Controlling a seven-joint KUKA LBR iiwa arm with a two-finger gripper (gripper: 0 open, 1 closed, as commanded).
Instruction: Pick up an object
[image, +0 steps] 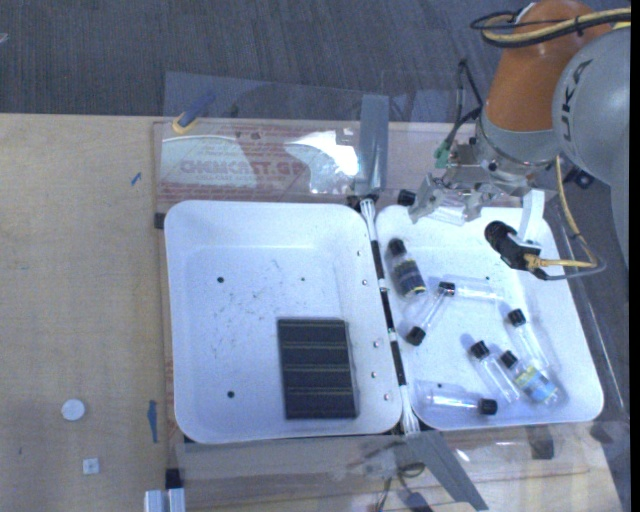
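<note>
pale wooden bench (80, 250), two shallow white bins side by side on it, seen from above at a slant. the grey arm with its orange band (535, 60) reaches in from the right and hangs its gripper (460, 200) over the far edge of the right bin (575, 330). whether the fingers are apart or together cannot be told from this angle; nothing is seen between them.

every candidate for the pick lies nearer the camera than the fingers, down in the right bin. closest is a dark-capped vial (405, 268), just to the near-left of the gripper, its long axis running roughly away from the camera along the bin's left wall. beyond it a clear tube (470, 290) lies crosswise, almost straight below the fingers in the picture, with another capped tube (422, 318) slanting beside it. further off still, toward the near-right corner, a cluster of small bottles (520, 370) sits close together, and one clear vial (455, 400) rests along the near wall.

the left bin (200, 300) holds a dark ribbed block (318, 367), well apart from the gripper and across the divider.

judged from this, the shortest move is a drop toward the near-left, with the fingers turned to close across the dark-capped vial's narrow width rather than along its length.
</note>
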